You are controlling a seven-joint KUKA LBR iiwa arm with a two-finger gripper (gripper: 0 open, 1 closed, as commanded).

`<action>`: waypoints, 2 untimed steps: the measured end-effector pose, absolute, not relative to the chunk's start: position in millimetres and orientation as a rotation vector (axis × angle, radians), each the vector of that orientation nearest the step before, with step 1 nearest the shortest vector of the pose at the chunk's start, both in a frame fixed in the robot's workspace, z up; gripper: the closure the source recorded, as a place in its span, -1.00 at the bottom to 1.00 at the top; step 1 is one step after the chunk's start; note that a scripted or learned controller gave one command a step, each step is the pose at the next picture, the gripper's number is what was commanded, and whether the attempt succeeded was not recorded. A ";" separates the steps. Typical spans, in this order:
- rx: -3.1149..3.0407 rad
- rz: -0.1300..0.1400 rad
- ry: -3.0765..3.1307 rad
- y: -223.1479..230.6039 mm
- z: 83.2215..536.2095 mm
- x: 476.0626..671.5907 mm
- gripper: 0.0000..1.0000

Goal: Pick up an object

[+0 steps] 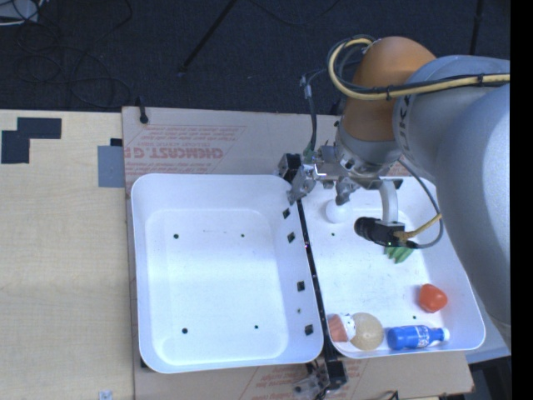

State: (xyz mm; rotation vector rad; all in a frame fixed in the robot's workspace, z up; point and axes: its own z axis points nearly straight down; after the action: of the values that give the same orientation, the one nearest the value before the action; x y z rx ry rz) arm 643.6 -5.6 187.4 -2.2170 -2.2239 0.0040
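My gripper (pixel 363 197) hangs over the back part of the right bin (pixel 466 307), under the orange wrist band. A small white object (pixel 335 213) lies on the bin floor just below it, and I cannot tell whether they touch. A green object (pixel 401 253) sits a little to the right, partly hidden by a black part (pixel 379 229) of the arm. Toward the front of this bin lie a red-orange ball (pixel 431 297), a blue bottle (pixel 416 337) on its side and a cream round object (pixel 366 331) with a reddish piece (pixel 337 327) beside it.
The left bin (pixel 141 223) stands against the right one, their rims meeting in a ridge with black clips (pixel 301 286). Cardboard (pixel 183 144) lies under both bins. The big grey arm covers the right bin's far right corner.
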 end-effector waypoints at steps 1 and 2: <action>-2.217 0.004 -2.224 -5.6 187.4 643.6 -1.00; -2.217 0.004 -2.224 -5.6 187.4 643.6 -1.00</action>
State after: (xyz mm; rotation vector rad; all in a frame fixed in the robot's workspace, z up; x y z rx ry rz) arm 643.6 -5.6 187.4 -2.2170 -2.2239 0.0040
